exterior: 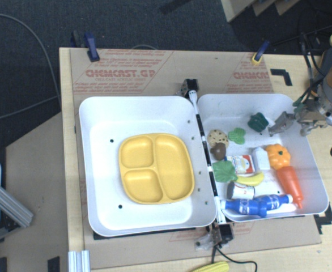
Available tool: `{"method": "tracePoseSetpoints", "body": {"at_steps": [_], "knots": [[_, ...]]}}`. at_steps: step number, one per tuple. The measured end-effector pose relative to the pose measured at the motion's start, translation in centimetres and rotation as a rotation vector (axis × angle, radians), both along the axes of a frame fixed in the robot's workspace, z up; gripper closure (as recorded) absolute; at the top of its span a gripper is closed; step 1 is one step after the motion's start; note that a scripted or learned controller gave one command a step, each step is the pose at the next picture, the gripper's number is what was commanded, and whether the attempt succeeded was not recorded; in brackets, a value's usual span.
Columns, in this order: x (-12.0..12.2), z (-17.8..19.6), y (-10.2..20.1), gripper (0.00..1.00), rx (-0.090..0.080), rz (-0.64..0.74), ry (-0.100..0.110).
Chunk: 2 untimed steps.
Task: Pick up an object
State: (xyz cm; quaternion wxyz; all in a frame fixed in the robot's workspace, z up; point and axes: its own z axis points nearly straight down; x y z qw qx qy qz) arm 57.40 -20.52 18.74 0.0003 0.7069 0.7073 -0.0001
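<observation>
Bins side by side on the bench — the left bin (95, 152) holds a yellow divided plate (156, 169) with three compartments, lying flat near its middle. The right bin (316, 169) is where the clutter lies. Gripper (294, 123) at the upper right corner of that bin, reaching in from the right, its two metal fingers spread apart with nothing between them — released, holding nothing.

Just left of the fingers sits a dark green block (258, 122), small and chunky, close to the gripper but apart from it. Further left, a lighter green leafy piece (236, 134), and beside it a speckled cookie (216, 137) with a small brown lump (217, 150) just below. Down the middle, a green lettuce piece (224, 170) by the dividing wall, a small red and white packet (243, 163), a white bottle (261, 158), and a yellow banana (252, 179) curving below them. On the right side, an orange pumpkin shape (277, 156) touches the top of an orange carrot (290, 185), which lies slanting toward the lower right. Along the bottom edge, a blue bottle (254, 206) on its side, with a white tube (281, 207) just beside it and a small can (241, 192) above.
</observation>
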Motion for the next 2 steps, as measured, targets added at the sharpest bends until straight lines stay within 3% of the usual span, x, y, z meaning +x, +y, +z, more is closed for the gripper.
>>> {"method": "tracePoseSetpoints", "body": {"at_steps": [1, 2], "knots": [[6.3, -10.2, 3.5, 0.00, 0.000, 0.001, -0.003], [9.3, -10.2, 8.3, 0.00, 0.001, 0.002, -0.002]]}}
